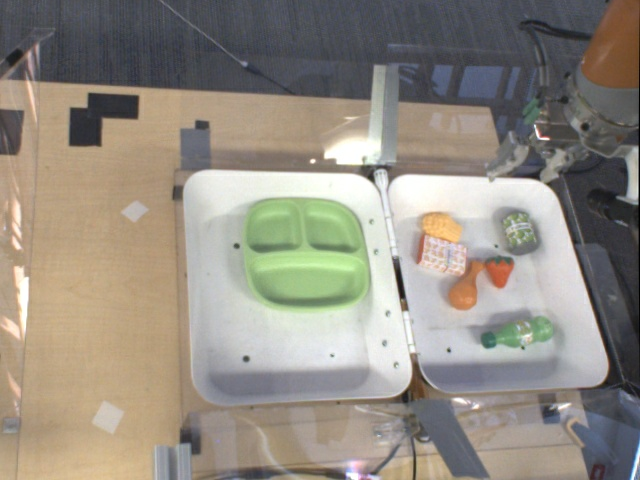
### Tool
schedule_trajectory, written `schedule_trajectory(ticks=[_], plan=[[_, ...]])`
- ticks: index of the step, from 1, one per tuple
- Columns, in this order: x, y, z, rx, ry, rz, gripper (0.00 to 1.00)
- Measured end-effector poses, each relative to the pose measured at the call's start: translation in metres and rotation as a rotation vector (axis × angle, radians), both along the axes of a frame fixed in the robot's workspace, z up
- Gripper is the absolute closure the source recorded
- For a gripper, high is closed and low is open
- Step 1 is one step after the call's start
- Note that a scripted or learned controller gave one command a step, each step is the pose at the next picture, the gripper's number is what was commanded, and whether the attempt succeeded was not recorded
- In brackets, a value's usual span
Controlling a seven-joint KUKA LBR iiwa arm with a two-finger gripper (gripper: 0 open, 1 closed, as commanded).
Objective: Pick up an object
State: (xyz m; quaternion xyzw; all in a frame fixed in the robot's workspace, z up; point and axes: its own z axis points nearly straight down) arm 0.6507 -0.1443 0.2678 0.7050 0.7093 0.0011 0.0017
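Observation:
The right bin (pixel 575 268) holds several small objects. A grey-green can (pixel 518 231) lies near its back right. A red strawberry (pixel 500 270) and an orange gourd (pixel 463 290) lie in the middle. A green bottle (pixel 518 333) rests on its side near the front. A red-and-white patterned box (pixel 441 256) sits beside a yellow-orange piece (pixel 441 227). My gripper (pixel 528 160) hangs above the bin's back edge, just behind the can, open with nothing between its fingers (pixel 505 156).
A green divided plate (pixel 305 253) sits in the left bin (pixel 210 298). A metal post (pixel 384 118) stands behind the divider between the bins. Cables trail near the arm at the upper right.

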Motion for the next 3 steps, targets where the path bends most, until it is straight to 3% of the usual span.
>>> schedule_trajectory(ticks=[1, 2, 3], plan=[[-0.067, -0.012, -0.165, -0.003, -0.015, 0.057, 0.00], [-0.065, -0.011, -0.153, -0.003, -0.019, 0.060, 1.00], [-0.065, -0.011, -0.153, -0.003, -0.019, 0.060, 0.00]])
